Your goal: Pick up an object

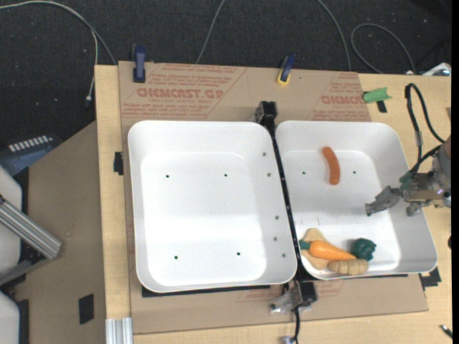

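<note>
The right bin [387, 138] holds several toy foods. An orange-red sausage [330, 165] lies near its middle. In its front corner an orange carrot [327, 249] rests beside a dark green piece [363, 248], a tan bread-like piece [348, 266] and a pale yellow piece [313, 236]. My gripper [396, 205] hangs over the right side of this bin, right of the sausage and above the green piece. It is open, one finger [379, 203] splayed to the left, with nothing between the fingers.
The left bin [143, 192] sits beside the right one on a cardboard sheet [215, 92] held by clips. A black cable [416, 113] loops near the arm at the right edge. The bins' shared wall [281, 185] runs down the middle.
</note>
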`<state>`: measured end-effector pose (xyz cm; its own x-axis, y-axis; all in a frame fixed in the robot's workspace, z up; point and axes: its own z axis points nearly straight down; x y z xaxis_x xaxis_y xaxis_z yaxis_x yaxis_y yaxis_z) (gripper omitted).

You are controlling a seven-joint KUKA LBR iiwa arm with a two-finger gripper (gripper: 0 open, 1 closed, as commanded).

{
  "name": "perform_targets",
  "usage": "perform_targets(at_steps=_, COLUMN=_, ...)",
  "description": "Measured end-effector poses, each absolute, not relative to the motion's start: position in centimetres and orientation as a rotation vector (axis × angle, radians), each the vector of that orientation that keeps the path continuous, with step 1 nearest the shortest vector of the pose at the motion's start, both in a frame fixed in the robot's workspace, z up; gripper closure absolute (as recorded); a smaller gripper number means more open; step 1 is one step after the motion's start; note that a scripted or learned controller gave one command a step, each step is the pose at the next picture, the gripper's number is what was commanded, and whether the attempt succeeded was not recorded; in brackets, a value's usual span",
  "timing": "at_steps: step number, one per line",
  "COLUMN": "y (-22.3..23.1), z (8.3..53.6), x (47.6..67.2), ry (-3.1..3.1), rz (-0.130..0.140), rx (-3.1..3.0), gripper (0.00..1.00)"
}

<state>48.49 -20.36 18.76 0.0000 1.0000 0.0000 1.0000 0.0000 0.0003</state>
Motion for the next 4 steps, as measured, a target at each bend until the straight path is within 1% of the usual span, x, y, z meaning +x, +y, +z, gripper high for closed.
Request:
perform_targets(at_steps=1, y=-21.9, z=8.1, x=48.5, ry=2.224, rz=-0.004, rx=2.226, gripper=0.00)
perform_targets(at_steps=2, y=-17.4, z=12.1, x=57.1, ry=2.225, rz=0.006, rx=2.211, gripper=0.00)
perform_targets(at_steps=3, y=-17.6, z=12.9, x=56.8, ry=2.221, rz=0.001, rx=2.220, gripper=1.00)
perform_targets(at_steps=4, y=-17.6, z=12.9, x=56.8, ry=2.221, rz=0.001, rx=2.220, gripper=0.00)
